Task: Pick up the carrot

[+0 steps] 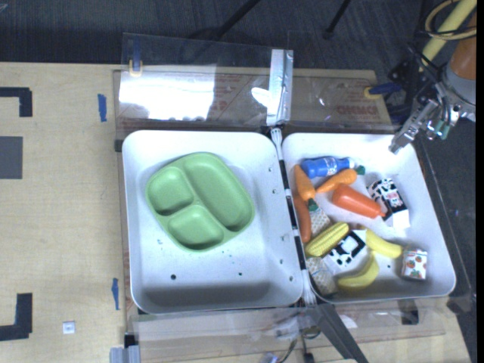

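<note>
While pincer [401, 141] hovered: grip state impossible to tell, nothing visibly held.
Carrot [355, 201]: below-left of pincer, unreached.
Next: descend over it.

Carrot in the right bin

The orange carrot [355, 201] lies flat, its tapered tip pointing toward lower right, among other toys, well apart from the claw [404, 136], below it and to its left.

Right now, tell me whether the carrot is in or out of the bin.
In: the carrot lies in the right bin among other toy foods.
</note>
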You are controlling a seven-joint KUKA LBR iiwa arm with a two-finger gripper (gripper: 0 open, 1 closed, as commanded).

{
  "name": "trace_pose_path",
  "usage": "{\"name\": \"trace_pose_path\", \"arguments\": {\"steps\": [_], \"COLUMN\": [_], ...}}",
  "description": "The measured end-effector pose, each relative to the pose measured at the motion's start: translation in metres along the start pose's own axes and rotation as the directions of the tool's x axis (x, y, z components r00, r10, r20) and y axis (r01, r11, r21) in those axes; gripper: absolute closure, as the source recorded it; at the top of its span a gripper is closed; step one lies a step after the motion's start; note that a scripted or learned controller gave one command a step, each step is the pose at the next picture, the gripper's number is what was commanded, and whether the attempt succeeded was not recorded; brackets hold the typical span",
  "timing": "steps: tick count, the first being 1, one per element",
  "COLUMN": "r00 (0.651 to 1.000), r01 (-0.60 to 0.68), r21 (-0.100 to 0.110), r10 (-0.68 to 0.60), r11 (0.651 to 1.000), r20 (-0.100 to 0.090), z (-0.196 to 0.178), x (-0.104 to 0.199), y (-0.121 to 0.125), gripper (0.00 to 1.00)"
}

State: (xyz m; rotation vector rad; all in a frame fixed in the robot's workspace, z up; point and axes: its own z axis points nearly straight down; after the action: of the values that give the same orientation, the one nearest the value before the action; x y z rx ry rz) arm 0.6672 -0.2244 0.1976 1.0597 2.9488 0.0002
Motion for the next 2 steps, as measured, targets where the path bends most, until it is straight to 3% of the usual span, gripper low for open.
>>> {"name": "trace_pose_path", "arguments": {"steps": [1,2], "r00": [1.000,0.994], "r01": [0.000,0.110], "r21": [0.000,0.000], "r10": [0.000,-0.110], "r11": [1.000,0.994], "r20": [0.000,-0.006], "z": [0.000,0.076], "x": [0.000,0.105], "y": [0.000,-0.003], "gripper": [0.00,0.00]}}
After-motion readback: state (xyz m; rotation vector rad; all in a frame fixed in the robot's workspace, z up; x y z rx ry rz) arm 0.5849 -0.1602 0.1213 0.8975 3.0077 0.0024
